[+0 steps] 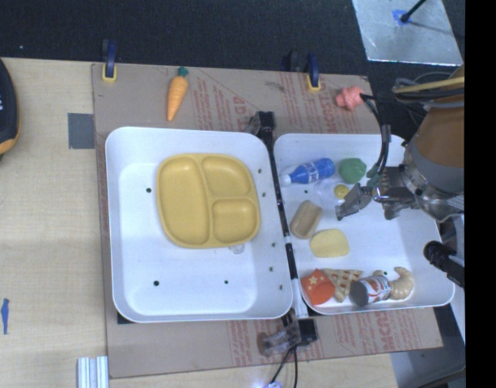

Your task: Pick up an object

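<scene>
The arm [438, 148] reaches in from the right over the right bin [417, 249], its orange band above the grey wrist. The gripper [354, 203] points left and hangs over the bin's upper middle. Its dark fingers seem slightly parted with nothing between them, though the view is too small to be sure.

Just beside the gripper lie a small yellow ball [341, 191], a green lump [352, 169] and a blue bottle [307, 172]. Below it sit a tan roll [305, 217] and a yellow piece [329, 243]. The left bin [134, 241] holds a yellow divided plate [207, 198].
</scene>
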Robot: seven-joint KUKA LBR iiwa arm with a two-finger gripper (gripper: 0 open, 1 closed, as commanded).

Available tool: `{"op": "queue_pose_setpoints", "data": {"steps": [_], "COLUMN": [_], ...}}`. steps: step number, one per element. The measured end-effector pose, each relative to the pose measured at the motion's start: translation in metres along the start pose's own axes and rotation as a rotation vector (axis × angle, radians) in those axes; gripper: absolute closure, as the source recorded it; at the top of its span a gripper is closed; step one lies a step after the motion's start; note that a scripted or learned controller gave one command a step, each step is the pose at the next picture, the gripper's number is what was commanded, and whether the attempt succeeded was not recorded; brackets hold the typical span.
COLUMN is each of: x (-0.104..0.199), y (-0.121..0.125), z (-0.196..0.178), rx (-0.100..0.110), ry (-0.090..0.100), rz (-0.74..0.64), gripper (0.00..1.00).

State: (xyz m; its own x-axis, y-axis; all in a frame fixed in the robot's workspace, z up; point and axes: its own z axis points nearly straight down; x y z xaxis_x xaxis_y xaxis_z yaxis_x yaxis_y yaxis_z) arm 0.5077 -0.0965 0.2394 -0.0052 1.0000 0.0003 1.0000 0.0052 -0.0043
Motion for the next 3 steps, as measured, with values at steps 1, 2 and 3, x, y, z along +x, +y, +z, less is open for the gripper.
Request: {"op": "queue_pose_setpoints", "data": {"steps": [1, 2, 3], "x": [-0.068, -0.017, -0.08], "y": [0.009, 0.067, 0.153], "z": [0.047, 0.149, 0.1], "rx": [0.003, -0.006, -0.014], "ry": [-0.003, 0.0, -0.006], "rz": [0.005, -0.004, -0.001], "gripper": [0.0, 0.0, 0.0]}}
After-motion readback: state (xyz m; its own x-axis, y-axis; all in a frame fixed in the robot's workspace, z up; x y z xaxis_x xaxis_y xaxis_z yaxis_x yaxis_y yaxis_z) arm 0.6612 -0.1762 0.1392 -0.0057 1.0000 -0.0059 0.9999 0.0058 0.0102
